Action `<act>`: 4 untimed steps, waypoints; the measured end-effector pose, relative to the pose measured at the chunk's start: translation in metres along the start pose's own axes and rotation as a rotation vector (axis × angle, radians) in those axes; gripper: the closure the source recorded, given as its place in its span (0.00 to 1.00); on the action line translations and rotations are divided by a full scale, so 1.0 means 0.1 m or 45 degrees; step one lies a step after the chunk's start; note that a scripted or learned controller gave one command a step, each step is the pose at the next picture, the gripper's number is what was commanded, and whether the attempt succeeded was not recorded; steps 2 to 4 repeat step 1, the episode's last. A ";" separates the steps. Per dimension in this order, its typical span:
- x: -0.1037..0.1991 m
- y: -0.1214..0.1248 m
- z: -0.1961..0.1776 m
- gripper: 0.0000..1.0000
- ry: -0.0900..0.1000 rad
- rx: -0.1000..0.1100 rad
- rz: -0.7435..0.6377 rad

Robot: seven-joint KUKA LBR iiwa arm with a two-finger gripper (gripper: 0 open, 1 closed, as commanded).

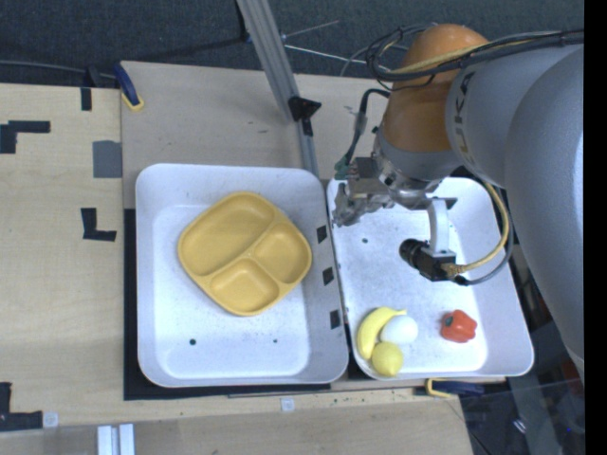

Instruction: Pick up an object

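Whether the jaws of the grey two-finger gripper (349, 204) are parted I cannot tell, as it hangs at the far left corner of the right-hand shallow white bin (503, 282), well apart from the small red pepper-shaped toy (458, 325) near that bin's front, probably poised before reaching down.

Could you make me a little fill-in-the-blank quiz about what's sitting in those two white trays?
1. The yellow divided plate lies in the ____ bin.
2. The banana curves against a white ____.
3. The small fruit nearest the right bin's right wall is coloured ____.
4. The tool hangs over the ____ bin.

Missing words: left; egg; red; right
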State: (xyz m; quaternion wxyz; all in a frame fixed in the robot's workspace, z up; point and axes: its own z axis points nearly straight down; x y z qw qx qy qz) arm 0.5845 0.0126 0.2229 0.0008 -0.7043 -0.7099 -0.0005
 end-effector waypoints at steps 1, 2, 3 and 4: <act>0.49 0.33 0.07 1.00 0.000 0.000 0.001; 0.49 0.33 0.07 1.00 0.000 0.000 0.001; 0.49 0.33 0.07 1.00 0.000 0.000 0.001; 0.49 0.33 0.07 1.00 0.000 0.000 0.001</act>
